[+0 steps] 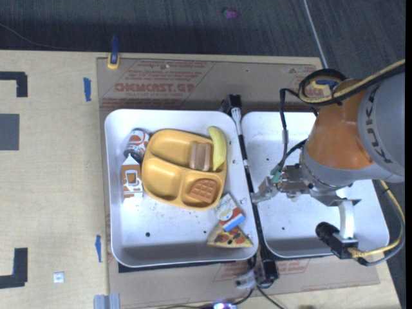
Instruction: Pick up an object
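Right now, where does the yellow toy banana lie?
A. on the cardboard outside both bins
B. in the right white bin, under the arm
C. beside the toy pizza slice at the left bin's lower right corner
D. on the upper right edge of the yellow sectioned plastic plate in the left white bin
D: the yellow toy banana rests along the upper right edge of the yellow sectioned plastic plate, inside the left white bin.

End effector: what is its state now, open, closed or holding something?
End effector: over the right bin, near its left wall; state cannot be told.
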You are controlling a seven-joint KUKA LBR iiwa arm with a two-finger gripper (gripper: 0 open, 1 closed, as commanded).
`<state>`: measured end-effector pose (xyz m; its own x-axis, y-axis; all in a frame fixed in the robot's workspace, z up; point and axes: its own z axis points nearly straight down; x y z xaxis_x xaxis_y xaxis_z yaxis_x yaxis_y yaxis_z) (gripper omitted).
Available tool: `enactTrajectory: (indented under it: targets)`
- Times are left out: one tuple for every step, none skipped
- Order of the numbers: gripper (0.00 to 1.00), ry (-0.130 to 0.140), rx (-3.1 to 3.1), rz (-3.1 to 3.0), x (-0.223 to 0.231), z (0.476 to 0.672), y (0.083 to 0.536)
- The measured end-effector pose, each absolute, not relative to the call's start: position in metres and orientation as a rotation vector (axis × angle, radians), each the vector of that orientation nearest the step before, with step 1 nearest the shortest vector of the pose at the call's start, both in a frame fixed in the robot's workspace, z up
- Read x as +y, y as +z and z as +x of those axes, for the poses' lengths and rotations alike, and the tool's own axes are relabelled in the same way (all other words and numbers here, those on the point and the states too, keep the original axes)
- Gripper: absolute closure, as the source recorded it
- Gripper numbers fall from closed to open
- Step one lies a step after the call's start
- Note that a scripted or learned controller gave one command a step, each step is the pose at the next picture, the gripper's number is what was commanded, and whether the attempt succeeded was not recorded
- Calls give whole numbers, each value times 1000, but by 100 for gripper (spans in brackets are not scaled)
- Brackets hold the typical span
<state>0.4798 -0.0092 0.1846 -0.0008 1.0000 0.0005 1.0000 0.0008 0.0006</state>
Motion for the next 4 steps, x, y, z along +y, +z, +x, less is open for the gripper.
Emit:
enactTrajectory:
  targets:
    - [0, 1, 2222, 2220, -9, 480, 185]
    - [0, 1, 2222, 2220, -9, 480, 185]
    - [0, 1, 2222, 2220, -9, 480, 185]
    - [0, 1, 2222, 2221, -9, 480, 185]
